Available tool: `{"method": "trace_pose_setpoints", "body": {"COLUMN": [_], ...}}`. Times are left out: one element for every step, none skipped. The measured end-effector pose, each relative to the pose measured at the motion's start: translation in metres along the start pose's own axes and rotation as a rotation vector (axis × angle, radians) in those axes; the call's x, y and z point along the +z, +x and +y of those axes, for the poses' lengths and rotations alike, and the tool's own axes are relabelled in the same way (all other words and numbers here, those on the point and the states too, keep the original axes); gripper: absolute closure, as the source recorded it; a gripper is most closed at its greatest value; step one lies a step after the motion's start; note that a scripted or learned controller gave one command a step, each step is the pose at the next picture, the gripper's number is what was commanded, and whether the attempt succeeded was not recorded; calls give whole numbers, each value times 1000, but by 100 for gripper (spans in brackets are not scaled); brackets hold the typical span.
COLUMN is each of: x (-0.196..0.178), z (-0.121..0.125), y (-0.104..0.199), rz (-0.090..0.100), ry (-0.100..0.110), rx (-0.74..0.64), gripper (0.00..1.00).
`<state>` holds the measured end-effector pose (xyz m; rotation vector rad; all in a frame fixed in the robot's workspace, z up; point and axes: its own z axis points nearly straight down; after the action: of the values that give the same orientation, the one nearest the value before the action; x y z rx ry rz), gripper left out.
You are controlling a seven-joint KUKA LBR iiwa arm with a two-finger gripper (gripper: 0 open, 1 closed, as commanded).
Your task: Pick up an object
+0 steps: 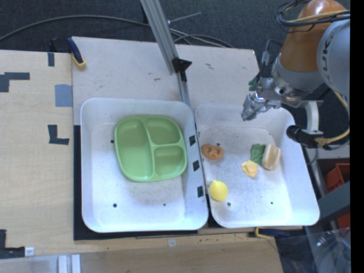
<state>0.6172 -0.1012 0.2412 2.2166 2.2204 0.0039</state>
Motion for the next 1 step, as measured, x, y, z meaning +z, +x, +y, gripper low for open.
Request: {"method": "trace_pose_setpoints", "body": {"x": [-47], "z": [1], "y": [0], "rz": [0], "ry": [0], "rx": [0], "gripper": [100]}}
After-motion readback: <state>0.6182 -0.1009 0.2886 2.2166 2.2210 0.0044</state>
